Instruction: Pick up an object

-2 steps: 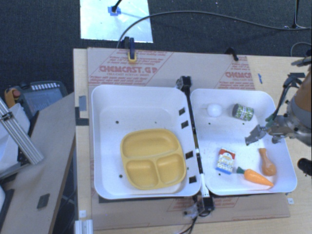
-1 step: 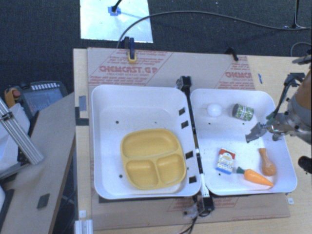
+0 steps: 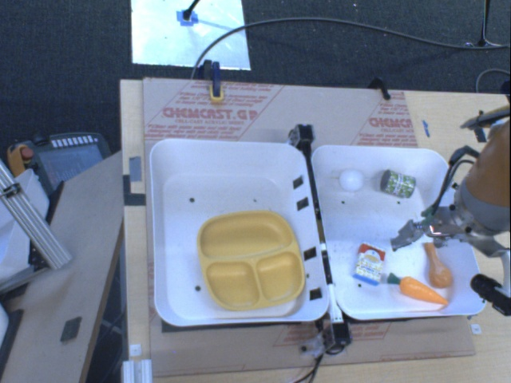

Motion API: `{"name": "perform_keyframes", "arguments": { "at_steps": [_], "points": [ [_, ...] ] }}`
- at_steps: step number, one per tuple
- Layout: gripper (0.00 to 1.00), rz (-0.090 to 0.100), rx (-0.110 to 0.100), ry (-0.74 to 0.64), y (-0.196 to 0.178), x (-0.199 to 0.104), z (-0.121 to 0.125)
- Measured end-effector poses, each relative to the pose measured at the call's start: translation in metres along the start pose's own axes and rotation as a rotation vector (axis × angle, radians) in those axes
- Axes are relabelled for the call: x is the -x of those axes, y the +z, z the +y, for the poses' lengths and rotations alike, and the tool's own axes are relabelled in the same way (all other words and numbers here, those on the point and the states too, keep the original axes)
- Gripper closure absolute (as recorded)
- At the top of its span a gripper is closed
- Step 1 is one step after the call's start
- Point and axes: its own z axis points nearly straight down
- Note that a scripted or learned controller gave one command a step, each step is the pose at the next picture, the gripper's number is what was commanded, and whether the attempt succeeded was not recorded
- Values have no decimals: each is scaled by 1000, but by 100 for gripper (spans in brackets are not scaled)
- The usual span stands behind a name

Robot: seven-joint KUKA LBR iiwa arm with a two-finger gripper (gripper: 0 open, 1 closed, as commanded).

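The right bin [image 3: 343,214] holds several small objects. A white ball [image 3: 350,179] and a green can [image 3: 397,183] lie near its far wall. A small red, white and blue carton [image 3: 370,263] lies near the front, with an orange carrot [image 3: 419,290] to its right. A tan, drumstick-shaped piece [image 3: 437,266] lies just behind the carrot. My gripper [image 3: 421,233] hangs over the right side of this bin, directly behind the tan piece and to the right of the carton. Nothing can be seen held in it.
The left bin [image 3: 172,214] holds a yellow divided tray [image 3: 251,258]. A black clip-lined divider [image 3: 313,222] separates the two bins. The grey arm [image 3: 483,186] enters over the right bin's right wall. A cable crosses the floor beyond the bench.
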Motion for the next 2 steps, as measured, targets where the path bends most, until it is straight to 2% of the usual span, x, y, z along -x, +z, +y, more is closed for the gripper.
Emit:
{"name": "perform_keyframes", "arguments": {
  "at_steps": [1, 2],
  "points": [
    [0, -1, 3, 1, 62, 0, -1],
    [0, 3, 5, -2, 72, 0, 1]
  ]
}}
